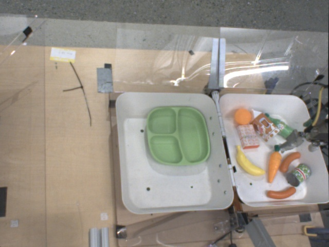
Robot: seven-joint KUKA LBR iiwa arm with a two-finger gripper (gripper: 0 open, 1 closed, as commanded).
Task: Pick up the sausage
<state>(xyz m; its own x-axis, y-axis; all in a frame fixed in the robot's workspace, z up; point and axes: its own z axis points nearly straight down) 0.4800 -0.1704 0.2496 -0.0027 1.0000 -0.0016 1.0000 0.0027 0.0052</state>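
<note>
A short reddish-brown sausage (289, 161) lies in the right bin (267, 103), between the carrot (274, 165) and a small can (299, 173). A longer orange-red sausage (281, 193) lies near that bin's front edge. My gripper (286, 141) reaches in low from the right edge. It sits just above the top end of the carrot and just behind the short sausage, beside a green and white carton (278, 124). I see nothing held in it.
The right bin also holds an orange (243, 117), a red-patterned box (248, 136), a brown carton (263, 126) and a banana (249, 162). A green divided plate (178, 135) lies in the left bin (169, 189). Cables hang at the far right.
</note>
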